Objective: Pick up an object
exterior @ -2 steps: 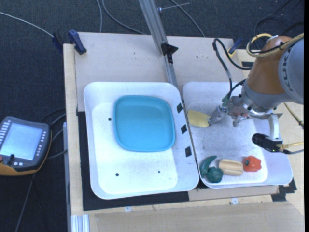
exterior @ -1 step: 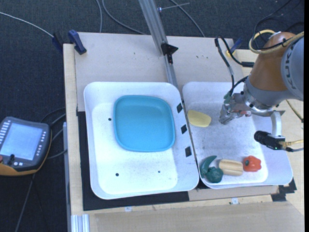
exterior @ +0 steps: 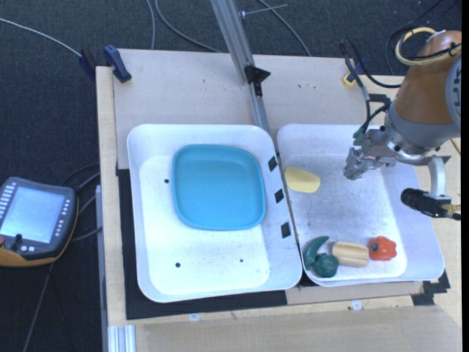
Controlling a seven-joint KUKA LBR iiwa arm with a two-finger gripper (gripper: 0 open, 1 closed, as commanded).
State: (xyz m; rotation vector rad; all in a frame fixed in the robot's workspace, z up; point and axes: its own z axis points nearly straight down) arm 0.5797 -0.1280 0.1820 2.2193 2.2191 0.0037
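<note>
A square turquoise plastic plate point(exterior: 218, 186) is seated in the left shallow white bin point(exterior: 146, 270); the right shallow white bin point(exterior: 418, 233) is entered by the grey two-finger gripper point(exterior: 355, 169), whose state cannot be told; a pale yellow lemon-shaped toy point(exterior: 302, 180) is placed left of it; along the near edge are ranged a tan bread-roll toy point(exterior: 350, 254), a dark green pepper toy point(exterior: 321, 257) and a red tomato toy point(exterior: 382, 248).

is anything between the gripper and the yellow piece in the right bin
Nothing visible. The gripper hangs over the right bin, and the yellow piece lies to its left on bare bin floor. The green, tan and red items sit apart along the near edge.
</note>
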